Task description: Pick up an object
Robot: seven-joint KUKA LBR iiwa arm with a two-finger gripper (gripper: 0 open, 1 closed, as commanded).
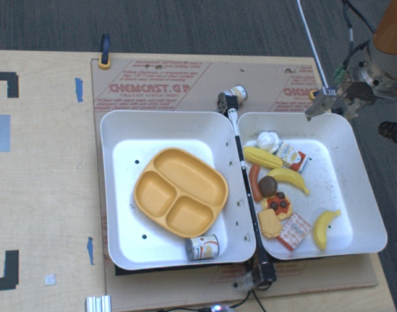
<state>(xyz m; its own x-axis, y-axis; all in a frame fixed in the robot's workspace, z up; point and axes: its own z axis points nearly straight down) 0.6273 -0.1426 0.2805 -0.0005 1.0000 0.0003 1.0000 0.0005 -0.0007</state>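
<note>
On the left side of the bench sits the left shallow white bin (114, 174). It holds one orange plastic plate with three sections (180, 192) and, just near of it, one small tin can lying on its side (203, 247).

Next comes the right shallow white bin (362, 181), full of toy food. I count three yellow toy bananas: one at the far left (262, 157), one in the middle (291, 178) and one at the near right (324, 227). One white lumpy thing (268, 139) lies at the far end, with one small white and red carton (291, 156) beside it. One red toy sausage (254, 181), one brown round ball (268, 186), one toy pizza slice (278, 205), one yellow waffle piece (269, 223) and one red and white flat packet (294, 232) crowd together.

They all look light and hard (smooth plastic can slip). I think the near right banana is the best pick, since it lies apart from the rest. Pinch it across its thin middle.

Far right, the two-finger gripper (330, 103) hangs over the far rim of the right bin. It is too small and dark to tell how wide it is, and I see nothing in it.
</note>
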